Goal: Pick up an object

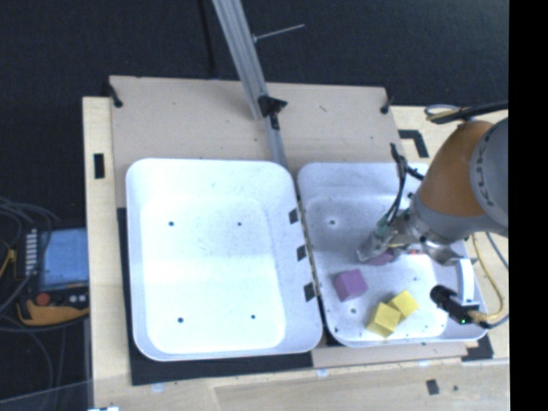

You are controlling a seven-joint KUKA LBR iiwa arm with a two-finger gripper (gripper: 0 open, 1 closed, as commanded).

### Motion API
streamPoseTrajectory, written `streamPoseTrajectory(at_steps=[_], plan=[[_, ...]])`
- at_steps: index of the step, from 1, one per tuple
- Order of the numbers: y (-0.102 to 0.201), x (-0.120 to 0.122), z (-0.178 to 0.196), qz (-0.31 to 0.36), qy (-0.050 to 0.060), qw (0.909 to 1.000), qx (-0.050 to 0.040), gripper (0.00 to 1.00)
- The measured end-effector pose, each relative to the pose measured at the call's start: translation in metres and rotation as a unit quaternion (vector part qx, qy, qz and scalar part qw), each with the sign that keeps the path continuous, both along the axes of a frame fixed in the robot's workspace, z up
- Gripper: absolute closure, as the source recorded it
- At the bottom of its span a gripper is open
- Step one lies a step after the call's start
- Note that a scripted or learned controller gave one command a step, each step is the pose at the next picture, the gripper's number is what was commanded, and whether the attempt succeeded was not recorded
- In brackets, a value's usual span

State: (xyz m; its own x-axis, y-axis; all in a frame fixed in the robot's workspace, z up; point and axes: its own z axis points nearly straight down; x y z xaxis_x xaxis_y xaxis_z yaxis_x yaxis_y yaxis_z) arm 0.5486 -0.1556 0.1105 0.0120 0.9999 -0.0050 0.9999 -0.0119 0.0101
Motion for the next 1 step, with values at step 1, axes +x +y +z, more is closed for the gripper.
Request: streamPoseTrajectory(at_steps=[1], plan=[[-0.0044, 0.0032, 0.0422, 0.004, 0.004, 1.0000, 0.0016, 1.00]])
